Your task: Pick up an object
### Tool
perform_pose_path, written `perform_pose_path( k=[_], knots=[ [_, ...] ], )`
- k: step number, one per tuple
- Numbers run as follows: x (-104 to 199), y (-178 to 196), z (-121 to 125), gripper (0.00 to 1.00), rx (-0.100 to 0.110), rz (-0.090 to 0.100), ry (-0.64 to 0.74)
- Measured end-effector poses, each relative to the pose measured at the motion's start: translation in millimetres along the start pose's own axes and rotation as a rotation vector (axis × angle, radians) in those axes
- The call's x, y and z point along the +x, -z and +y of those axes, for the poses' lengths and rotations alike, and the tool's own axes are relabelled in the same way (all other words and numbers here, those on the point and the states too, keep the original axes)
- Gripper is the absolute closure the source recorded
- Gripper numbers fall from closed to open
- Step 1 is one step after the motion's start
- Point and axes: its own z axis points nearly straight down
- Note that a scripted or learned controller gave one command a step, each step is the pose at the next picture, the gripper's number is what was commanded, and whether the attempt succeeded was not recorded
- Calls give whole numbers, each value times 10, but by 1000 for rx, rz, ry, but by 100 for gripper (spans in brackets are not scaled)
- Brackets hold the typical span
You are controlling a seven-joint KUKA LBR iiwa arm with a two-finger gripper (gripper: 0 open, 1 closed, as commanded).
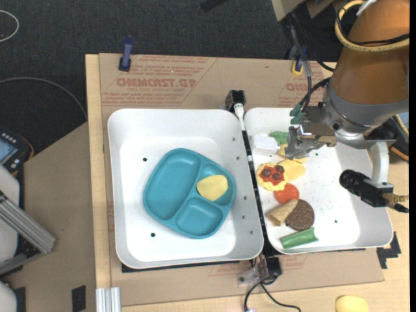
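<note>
Leftmost, the left bin (pixel 117 174) carries a teal divided plate (pixel 175 197), with a pale yellow piece (pixel 212 186) lying in the plate's upper right compartment, out of the way of my work. Across the divider, the right bin (pixel 351 229) keeps the toy food bunched along its left side: a white piece (pixel 263 142), a yellow slice with red and dark toppings (pixel 273 174), a red tomato (pixel 286 192), a tan wedge (pixel 279 213), a dark brown disc (pixel 301 216) and a green pod (pixel 299 238). My gripper (pixel 299 147) hangs low over the upper end of that cluster, just beside the yellow slice, probably my target. Whether I am apart or closed, I cannot tell; nothing visibly sits in my grasp.
</note>
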Motion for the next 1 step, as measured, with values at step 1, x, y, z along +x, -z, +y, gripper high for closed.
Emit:
perform_pose_path(
  k=[1],
  knots=[
    [317,400,-398,100,-14,3,8]
  ],
)
